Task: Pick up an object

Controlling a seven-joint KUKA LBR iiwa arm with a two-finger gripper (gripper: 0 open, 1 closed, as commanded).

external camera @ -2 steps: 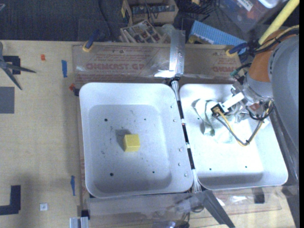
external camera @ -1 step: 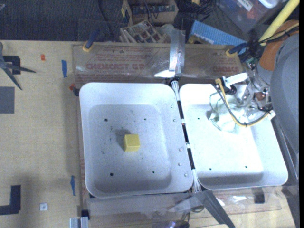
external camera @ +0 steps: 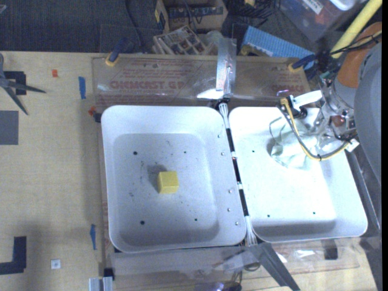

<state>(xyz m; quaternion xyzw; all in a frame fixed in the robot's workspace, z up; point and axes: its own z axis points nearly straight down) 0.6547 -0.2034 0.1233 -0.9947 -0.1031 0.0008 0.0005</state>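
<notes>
Bench surface is pale wood, cluttered along the far edge with cables and boxes; two shallow white bins sit side by side on it. Left bin (external camera: 121, 126) holds the sole candidate object, a small yellow cube (external camera: 168, 182), resting on the bin floor near its middle, square faces roughly in line with the bin walls, so no long axis to favour.

Gripper (external camera: 290, 143) hangs over the upper part of the right bin (external camera: 303, 217), with yellow cable looped beside it. View here is poor: glare off the bin floor and the tangle of wiring hide the tip, so I cannot tell the state of the fingers, and nothing is visibly between them.

Key relation: cube lies well apart from the fingers, to their left and somewhat toward the near edge, with the divider between the two bins in the way.

Judgement: coming move calls for travel leftward over the divider before any descent.
</notes>
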